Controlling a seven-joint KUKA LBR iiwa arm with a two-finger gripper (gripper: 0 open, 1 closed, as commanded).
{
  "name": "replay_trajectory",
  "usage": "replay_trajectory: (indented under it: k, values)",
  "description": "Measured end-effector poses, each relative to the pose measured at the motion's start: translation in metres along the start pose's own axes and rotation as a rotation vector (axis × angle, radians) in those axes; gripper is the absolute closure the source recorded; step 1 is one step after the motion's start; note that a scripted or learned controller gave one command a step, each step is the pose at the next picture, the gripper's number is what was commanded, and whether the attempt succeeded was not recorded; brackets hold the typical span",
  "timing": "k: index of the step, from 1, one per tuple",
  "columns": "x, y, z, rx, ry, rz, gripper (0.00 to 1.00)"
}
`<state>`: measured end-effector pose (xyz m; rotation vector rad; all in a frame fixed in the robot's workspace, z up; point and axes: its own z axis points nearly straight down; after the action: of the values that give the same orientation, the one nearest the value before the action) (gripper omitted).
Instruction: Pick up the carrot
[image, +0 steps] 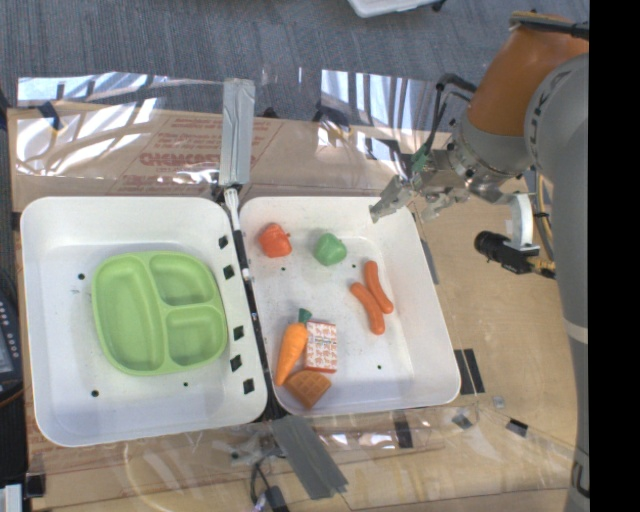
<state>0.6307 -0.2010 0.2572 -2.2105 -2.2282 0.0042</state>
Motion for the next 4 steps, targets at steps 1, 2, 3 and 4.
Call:
replay_trajectory:
  k: [1, 2, 3, 4]
  values:
    - [0.033, -0.072, 0.140, 0.002, 0.001, -0.201, 0.00]
    - [0.097, -0.088, 0.161, -0.005, -0.003, -0.628, 0.00]
    - [0.098, -0.088, 0.117, -0.004, -0.002, -0.783, 0.00]
    - [0.094, -0.143, 0.155, -0.027, -0.024, -1.211, 0.00]
